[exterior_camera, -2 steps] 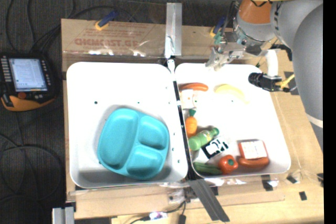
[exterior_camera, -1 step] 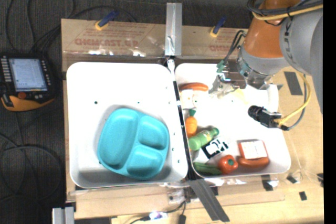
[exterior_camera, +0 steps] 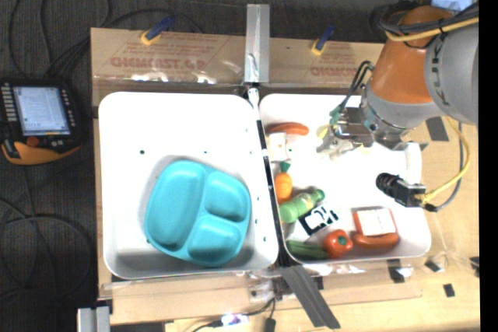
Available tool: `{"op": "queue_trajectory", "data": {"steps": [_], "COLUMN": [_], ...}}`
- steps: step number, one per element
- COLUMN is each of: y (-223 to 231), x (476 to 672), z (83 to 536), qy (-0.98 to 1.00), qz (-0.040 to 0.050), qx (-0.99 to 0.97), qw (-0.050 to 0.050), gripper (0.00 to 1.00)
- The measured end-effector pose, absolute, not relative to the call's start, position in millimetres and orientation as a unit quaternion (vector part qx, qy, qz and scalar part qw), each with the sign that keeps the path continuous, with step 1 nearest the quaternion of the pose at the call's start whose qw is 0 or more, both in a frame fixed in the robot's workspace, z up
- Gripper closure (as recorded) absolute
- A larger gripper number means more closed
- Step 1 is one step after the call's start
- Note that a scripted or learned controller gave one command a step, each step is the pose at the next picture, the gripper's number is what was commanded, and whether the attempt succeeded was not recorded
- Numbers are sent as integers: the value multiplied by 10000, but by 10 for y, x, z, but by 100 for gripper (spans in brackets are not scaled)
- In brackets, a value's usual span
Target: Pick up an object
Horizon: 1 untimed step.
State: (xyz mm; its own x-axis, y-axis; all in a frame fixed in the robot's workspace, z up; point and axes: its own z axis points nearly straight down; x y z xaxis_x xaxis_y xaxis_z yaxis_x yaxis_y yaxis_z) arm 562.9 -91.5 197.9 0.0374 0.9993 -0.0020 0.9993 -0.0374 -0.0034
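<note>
The hand [exterior_camera: 336, 138] hangs over the upper part of the right bin [exterior_camera: 412, 241], above bare white floor; I cannot tell how it is set, and nothing shows in its grip. The toys to pick from crowd that bin's left wall and near edge: a sausage [exterior_camera: 286, 128], a carrot [exterior_camera: 284, 185], a green bottle [exterior_camera: 300, 204], a tomato [exterior_camera: 338, 242] and an orange box [exterior_camera: 375, 226]. The left bin [exterior_camera: 124, 120] carries a blue divided plate [exterior_camera: 198, 211]. Reaching any toy likely means moving leftward or nearer first.
</note>
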Motion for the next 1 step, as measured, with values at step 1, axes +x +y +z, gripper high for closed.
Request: {"op": "queue_trajectory", "data": {"steps": [1], "y": [-765], "x": [4828], "z": [2116], "qy": [-7060], "qz": [16], "qx": [-7082], "qw": [15], "gripper": [100]}}
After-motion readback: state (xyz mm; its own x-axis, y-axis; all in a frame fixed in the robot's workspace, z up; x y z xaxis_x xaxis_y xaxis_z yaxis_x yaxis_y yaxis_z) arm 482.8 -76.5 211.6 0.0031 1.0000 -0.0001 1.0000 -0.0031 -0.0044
